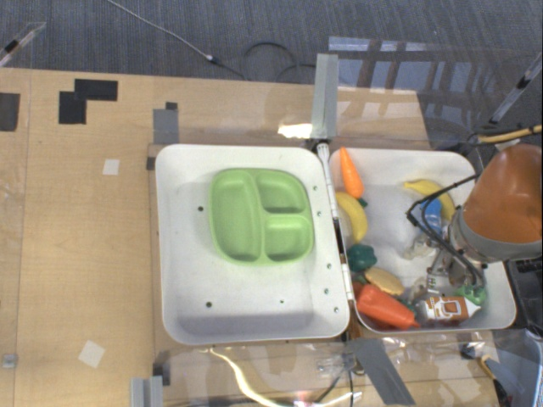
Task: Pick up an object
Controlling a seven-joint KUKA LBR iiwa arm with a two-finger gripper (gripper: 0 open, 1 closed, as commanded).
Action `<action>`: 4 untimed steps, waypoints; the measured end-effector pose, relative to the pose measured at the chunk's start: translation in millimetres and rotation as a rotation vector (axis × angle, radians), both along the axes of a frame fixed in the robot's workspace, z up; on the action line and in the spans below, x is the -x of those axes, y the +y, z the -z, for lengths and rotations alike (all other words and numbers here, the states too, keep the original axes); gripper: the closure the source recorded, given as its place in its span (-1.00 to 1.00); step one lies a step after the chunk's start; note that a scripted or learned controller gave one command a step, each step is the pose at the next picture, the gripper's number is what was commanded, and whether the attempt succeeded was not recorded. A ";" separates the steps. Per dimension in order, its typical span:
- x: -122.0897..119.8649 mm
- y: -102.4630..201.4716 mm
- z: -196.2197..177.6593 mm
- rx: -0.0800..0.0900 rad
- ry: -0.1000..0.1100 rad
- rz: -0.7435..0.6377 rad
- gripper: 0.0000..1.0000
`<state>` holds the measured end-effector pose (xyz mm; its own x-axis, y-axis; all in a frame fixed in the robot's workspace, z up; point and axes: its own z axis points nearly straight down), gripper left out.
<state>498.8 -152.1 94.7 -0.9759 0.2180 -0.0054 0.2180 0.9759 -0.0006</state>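
Note:
The right bin [386,166] holds several toy foods. A small orange carrot [350,173] lies along its left wall, with a yellow banana [353,214] and a dark green pepper [361,256] below it. A larger orange-red carrot [386,308] and a tan bread piece [383,279] lie near the front. A second banana [427,189] and a blue item [433,216] sit at the back right. A small brown-and-white carton [445,309] lies at the front right. My gripper [443,271] hangs low over the bin's right half, just above the carton, under the orange band [507,195].
The left bin [182,312] bears a light green divided plate [260,215] in its middle. A metal post [325,91] stands behind the seam between the bins. Black cables [424,206] loop beside the wrist. The wooden bench [76,253] stretches to the left.

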 end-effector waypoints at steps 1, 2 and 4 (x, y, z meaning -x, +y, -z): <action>-113.1 -34.3 5.6 0.002 -0.009 -0.155 -1.00; -80.4 -47.6 5.2 -0.002 -0.009 -0.086 -1.00; -102.5 43.6 5.2 -0.003 -0.010 0.189 -1.00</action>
<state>601.2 -108.5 89.5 -0.9175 0.3975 -0.0139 0.3974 0.9176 0.0059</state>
